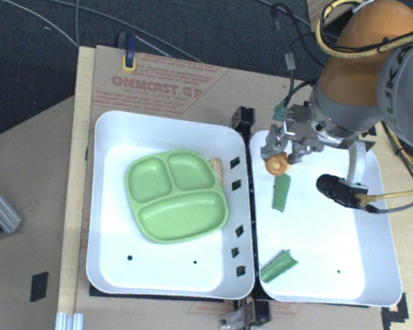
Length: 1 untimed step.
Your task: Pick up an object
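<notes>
My gripper [282,149] hangs over the far left corner of the right bin [377,243], close to the divider between the bins. A small round orange piece [275,163] sits right at its tip, on the side nearer the camera; whether it is gripped or lies just below is unclear. A narrow green stick [281,192] lies just in front of the orange piece on the bin floor. A second, wedge-shaped green piece [278,266] rests near the front left corner of the same bin.
A green divided plate [177,196] lies in the left bin [104,253]. A black cable end [337,188] with a yellow lead hangs from the arm over the right bin. Black clips line the divider [245,203].
</notes>
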Available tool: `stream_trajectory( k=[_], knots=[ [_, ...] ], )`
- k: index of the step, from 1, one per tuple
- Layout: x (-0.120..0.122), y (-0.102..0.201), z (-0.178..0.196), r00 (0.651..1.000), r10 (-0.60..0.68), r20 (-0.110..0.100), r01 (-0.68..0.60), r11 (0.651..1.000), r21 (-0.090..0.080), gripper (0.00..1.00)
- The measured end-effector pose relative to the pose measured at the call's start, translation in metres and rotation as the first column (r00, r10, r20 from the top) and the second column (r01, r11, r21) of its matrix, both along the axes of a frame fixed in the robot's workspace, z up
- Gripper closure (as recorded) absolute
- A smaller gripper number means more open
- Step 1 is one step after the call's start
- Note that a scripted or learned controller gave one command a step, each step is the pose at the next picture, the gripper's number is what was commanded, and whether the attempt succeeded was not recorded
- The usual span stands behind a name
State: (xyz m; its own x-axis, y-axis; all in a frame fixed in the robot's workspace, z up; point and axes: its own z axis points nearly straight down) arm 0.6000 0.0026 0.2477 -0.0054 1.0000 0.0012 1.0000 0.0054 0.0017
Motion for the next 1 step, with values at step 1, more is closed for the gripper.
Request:
stream_trajectory(
  k=[1],
  knots=[
    [0.0065, 0.0582, -0.0003, 1.000, 0.001, 0.000, -0.001, 1.000, 0.001, 1.00]
  ],
)
